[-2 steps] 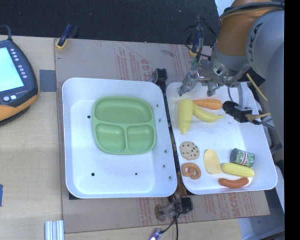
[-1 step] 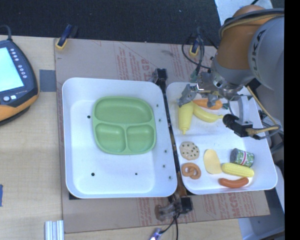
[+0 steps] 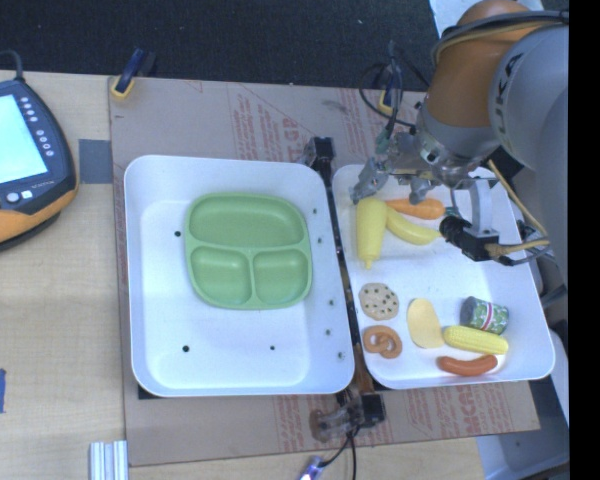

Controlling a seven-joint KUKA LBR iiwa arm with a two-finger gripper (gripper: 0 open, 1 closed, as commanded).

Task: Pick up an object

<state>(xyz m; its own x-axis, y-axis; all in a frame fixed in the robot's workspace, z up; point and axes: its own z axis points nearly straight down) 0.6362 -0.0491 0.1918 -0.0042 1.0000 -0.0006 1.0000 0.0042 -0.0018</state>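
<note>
The right bin [image 3: 536,290] holds several toy foods: a yellow bottle [image 3: 370,230], a banana [image 3: 412,231], an orange carrot [image 3: 418,208], a cookie [image 3: 379,300], a pretzel [image 3: 382,342], a pale yellow slice [image 3: 424,322], a green can [image 3: 485,315], a corn cob [image 3: 474,340] and a sausage [image 3: 468,365]. My gripper [image 3: 395,180] hovers at the bin's far end, just above the bottle's top and the carrot. Its fingers look spread, with nothing seen between them.
A green divided plate [image 3: 248,249] lies in the left bin [image 3: 140,268]. A control pendant [image 3: 10,168] rests on the bench at far left. The arm's wrist and cables [image 3: 480,230] hang over the right bin's far right part.
</note>
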